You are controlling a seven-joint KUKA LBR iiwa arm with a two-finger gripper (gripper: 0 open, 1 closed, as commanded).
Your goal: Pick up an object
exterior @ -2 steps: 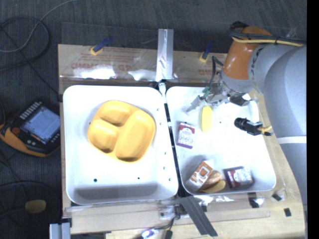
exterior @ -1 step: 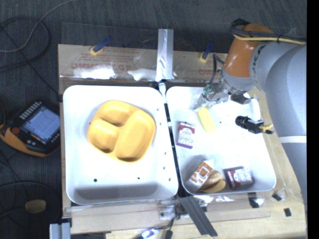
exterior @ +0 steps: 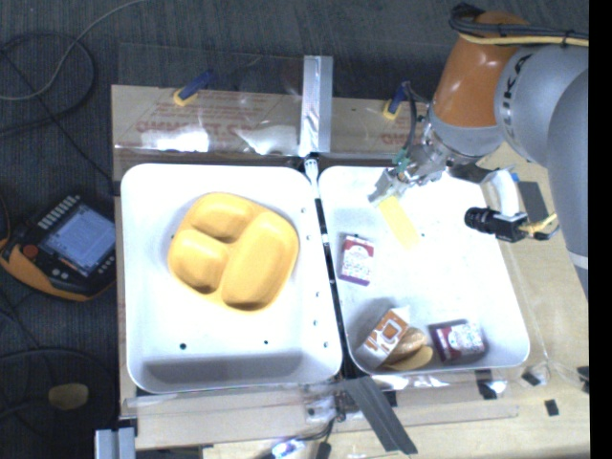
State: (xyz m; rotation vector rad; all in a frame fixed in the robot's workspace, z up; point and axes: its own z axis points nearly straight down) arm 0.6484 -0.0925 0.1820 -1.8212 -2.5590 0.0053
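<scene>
The gripper is being positioned over the upper part of the right bin, and a flat yellow strip is hanging from its tip. The fingers are being kept closed on the strip's upper end; the rest of the strip is hanging free above the bin floor. The strip's long axis is being presented along a diagonal, from the gripper at upper left down toward lower right. For a sound lift, the closing force is to be kept steady and the ascent made slowly and vertically, since so thin a piece is judged likely to slip or swing. The red-and-white packet lies nearby and is to be left undisturbed.
</scene>
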